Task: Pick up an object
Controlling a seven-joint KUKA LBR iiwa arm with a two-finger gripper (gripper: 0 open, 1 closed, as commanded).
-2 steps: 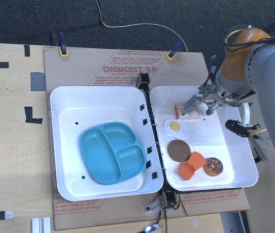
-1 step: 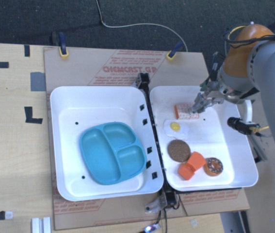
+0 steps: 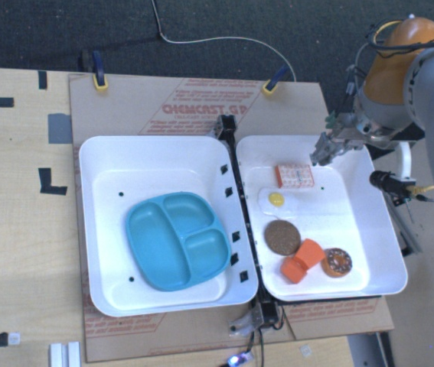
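left bin (image 3: 98,228) holds a blue divided tray (image 3: 177,239), tilted. right bin (image 3: 370,228): pink wafer (image 3: 294,176) near far edge, fried egg (image 3: 275,199), brown cookie (image 3: 282,236), orange block (image 3: 301,260), chocolate donut (image 3: 337,262) toward near edge. tool (image 3: 322,153) hangs over right bin's far right corner, nothing seen in it; open or closed, cannot tell.

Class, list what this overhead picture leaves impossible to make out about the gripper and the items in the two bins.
- Gripper: small and blurred above the right bin's far rim, so the finger gap is unreadable.
- Pink packet: print too small to read.
- Orange block: its shape is unclear at this size.
- Blue tray: covers part of the left bin's floor.
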